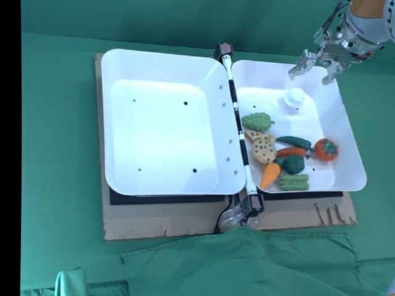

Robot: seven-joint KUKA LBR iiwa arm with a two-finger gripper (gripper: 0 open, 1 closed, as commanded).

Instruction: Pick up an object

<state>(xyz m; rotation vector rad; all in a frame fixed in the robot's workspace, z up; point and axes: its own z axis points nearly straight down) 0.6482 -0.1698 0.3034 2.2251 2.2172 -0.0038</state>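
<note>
My gripper [315, 68] hangs open above the far edge of the right bin [345, 134], with nothing between its fingers. Below it in that bin lies a small white object [294, 98]. Nearer the front lie a green bumpy fruit [257, 121], a tan spotted piece [264, 148], a dark green pepper [295, 142], a red chili [290, 152], a red tomato [325, 149], a dark green round vegetable [294, 164], an orange carrot [270, 174] and a light green pod [293, 182].
The left bin [163, 125] lies beside the right one, split from it by a black-and-white divider bar [237, 125]. Both rest on a cardboard sheet [154, 227]. Green cloth [247, 264] bunches at the front.
</note>
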